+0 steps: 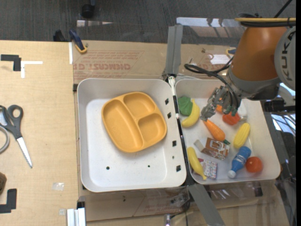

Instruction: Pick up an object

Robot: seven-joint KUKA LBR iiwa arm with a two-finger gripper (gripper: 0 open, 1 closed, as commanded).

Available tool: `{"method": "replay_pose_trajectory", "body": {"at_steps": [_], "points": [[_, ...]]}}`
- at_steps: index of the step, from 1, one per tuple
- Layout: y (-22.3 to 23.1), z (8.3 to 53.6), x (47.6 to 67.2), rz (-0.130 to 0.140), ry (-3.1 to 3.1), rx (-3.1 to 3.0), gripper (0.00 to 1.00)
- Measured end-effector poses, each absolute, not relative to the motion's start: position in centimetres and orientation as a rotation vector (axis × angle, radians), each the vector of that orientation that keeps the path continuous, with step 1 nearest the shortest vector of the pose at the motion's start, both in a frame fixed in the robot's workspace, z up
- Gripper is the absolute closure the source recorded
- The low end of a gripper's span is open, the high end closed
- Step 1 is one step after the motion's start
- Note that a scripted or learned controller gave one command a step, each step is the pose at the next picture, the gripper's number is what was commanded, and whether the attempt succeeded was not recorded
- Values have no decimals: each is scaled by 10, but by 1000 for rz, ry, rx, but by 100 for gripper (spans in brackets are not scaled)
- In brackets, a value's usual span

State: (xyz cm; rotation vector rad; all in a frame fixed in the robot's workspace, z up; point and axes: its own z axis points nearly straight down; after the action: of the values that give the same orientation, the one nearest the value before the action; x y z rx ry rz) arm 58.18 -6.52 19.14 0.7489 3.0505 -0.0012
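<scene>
The gripper point(220, 102) hangs over the right bin point(268, 173), beside the carrot point(215, 130); its opening I cannot tell. Best centre over one item before descending.

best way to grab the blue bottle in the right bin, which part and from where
Probably the blue bottle's mid-body, coming straight down with the pincer closing across its width. It lies flat and slanted, cap toward the bin's near edge; an orange ball crowds its right side.

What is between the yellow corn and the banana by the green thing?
In the camera view, the orange carrot lies between the corn and the banana.
</scene>
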Motion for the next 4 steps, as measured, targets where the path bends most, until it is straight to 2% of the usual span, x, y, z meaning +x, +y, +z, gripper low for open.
{"method": "replay_pose_trajectory", "body": {"at_steps": [1,2,3,4], "points": [[-46,257,609,-1,2963,1036,100],[6,265,553,-1,2869,1280,100],[65,231,497,-4,2863,1298,100],[-28,338,485,-2,2774,1470,100]]}}
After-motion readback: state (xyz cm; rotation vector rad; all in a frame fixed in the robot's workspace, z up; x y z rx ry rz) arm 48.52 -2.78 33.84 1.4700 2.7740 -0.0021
